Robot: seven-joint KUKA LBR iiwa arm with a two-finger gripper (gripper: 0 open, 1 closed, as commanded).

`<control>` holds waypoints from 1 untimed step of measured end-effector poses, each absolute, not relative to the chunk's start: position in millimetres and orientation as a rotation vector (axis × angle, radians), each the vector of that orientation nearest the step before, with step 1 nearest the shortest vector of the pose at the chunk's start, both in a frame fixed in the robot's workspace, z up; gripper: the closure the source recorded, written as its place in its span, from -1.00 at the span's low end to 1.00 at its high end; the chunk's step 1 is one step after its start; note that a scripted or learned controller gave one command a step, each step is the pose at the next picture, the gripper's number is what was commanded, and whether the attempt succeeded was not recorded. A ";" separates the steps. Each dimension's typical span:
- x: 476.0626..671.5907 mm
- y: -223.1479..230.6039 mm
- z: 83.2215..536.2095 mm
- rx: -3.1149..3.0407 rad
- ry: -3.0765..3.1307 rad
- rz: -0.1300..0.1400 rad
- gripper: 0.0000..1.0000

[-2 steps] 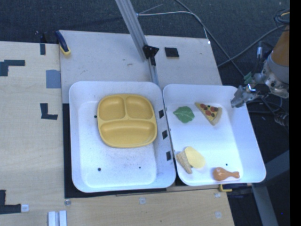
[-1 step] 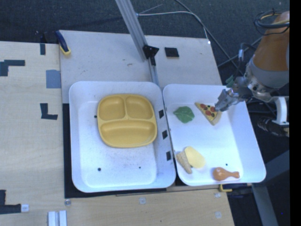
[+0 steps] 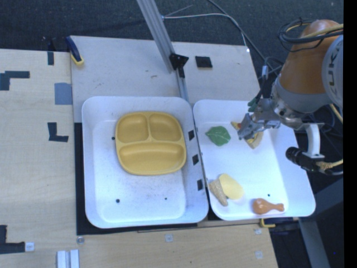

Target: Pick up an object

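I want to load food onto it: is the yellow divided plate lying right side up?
Right side up: the yellow three-compartment plastic plate lies flat in the left white bin, its compartments facing the camera.

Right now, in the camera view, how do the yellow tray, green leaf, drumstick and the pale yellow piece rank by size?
1. Yellow tray, by far the largest.
2. Pale yellow piece.
3. Drumstick and green leaf: they look alike in size, so I won't rank them.
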State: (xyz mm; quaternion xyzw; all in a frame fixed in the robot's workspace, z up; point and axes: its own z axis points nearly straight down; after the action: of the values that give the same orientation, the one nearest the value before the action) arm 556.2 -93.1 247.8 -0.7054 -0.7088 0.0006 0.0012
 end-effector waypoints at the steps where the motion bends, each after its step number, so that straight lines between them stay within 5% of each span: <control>1: 545.9 -38.5 251.1 -2.214 -2.225 0.002 1.00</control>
State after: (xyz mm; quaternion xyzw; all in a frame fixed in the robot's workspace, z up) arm 545.9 -38.5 251.1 -0.7054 -0.7088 0.0005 0.0013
